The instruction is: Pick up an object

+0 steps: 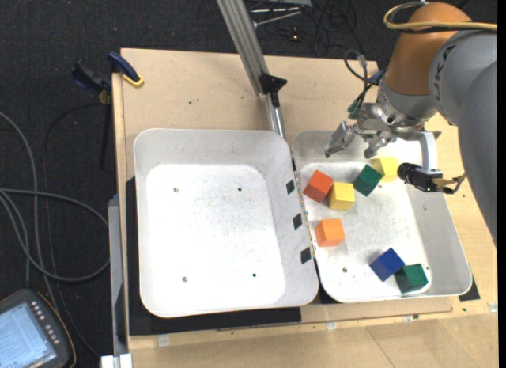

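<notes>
Blocks lie scattered in the right bin (443, 240), all of them nearer the camera than the claw (353, 143), which hangs over that bin's far edge with its two fingers spread apart and nothing between them. Just to the right of the claw and a little nearer sits a yellow block (387, 168), touching a green block (368, 180) that lies tilted beside it. Below the claw and slightly left is an orange-red block (318, 185), with a second yellow block (343, 195) pressed against its right side. Further toward the camera from there lies an orange block (330, 232) on its own. Well away from the claw, at the bin's near right corner, a blue block (387, 263) and a dark green block (411, 278) sit close together, perhaps touching; the slant makes that hard to judge. The arm (443, 58) comes in from the right, its orange band above the wrist. To the claw's left lies the left bin (158, 153), speckled white. Both bins rest on the pale bench (198, 81). A metal pole (237, 26) slants across the bench behind the claw.
</notes>
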Robot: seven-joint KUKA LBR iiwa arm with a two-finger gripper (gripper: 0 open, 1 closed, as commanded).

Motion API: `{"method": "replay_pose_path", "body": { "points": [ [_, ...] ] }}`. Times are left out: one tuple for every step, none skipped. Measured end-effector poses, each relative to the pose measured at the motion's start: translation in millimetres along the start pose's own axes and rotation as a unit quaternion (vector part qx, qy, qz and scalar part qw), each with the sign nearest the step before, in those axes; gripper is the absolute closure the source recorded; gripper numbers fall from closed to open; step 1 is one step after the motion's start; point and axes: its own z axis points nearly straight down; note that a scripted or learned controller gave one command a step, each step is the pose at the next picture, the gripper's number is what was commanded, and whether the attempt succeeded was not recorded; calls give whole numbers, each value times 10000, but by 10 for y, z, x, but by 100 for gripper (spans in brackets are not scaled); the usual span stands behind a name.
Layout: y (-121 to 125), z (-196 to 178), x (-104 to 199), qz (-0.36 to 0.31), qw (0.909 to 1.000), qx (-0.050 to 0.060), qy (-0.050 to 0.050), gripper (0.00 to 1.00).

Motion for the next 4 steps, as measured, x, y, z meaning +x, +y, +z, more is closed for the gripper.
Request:
{"method": "replay_pose_path", "body": {
  "points": [
    [-7,539,13,-5,10000,-8,-2,0],
    [14,392,11,-6,10000,-46,-8,100],
    [-77,-151,-1,12,10000,-63,-8,100],
    [-50,-791,46,-10,10000,-80,-10,100]
  ]
}}
